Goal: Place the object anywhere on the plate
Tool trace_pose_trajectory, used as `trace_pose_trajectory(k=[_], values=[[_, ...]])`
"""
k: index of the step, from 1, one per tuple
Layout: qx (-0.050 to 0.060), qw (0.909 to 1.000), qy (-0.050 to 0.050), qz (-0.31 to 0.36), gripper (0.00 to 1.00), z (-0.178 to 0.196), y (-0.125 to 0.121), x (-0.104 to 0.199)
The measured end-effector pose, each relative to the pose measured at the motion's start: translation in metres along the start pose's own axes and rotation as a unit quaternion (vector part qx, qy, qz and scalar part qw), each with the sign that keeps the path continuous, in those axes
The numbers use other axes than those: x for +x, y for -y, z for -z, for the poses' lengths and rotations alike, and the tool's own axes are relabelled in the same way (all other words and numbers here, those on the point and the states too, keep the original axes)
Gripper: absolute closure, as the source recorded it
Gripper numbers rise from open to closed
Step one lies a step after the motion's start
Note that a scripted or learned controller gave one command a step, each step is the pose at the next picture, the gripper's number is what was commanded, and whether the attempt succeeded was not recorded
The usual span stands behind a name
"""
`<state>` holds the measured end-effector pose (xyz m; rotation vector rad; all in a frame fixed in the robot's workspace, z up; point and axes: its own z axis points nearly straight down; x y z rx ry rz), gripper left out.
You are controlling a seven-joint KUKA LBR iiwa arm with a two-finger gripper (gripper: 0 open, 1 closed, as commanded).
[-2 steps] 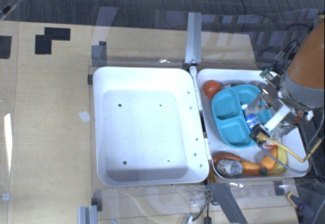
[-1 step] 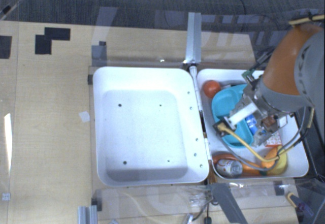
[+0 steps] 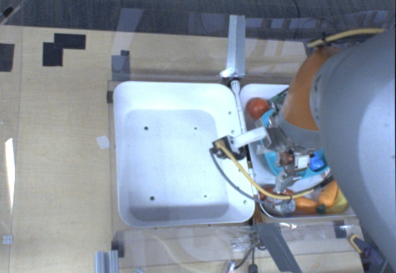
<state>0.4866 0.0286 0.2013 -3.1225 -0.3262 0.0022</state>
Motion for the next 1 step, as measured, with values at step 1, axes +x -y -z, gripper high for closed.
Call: trace_pose_trajectory(k=[1], values=[[0.0,1.0,0.0,-0.003,0.0,-0.0945,0.095,0.0199]])
